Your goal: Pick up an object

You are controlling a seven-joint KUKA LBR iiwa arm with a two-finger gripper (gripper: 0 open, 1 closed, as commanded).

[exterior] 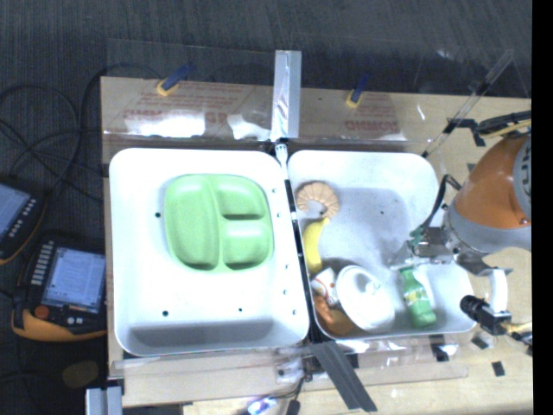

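Green plastic bottle (418,296), lying against the right wall of the right white bin (380,175) beside a white cup (363,296), is what I judge I am reaching for, my pincer (426,242) poised just above it. Whether that pincer is open or closed I cannot tell. Next calls for a straight descent clear of the wall; the left white bin (130,232) bears a green divided plate (220,220), with dark carpet and cables around the bench.
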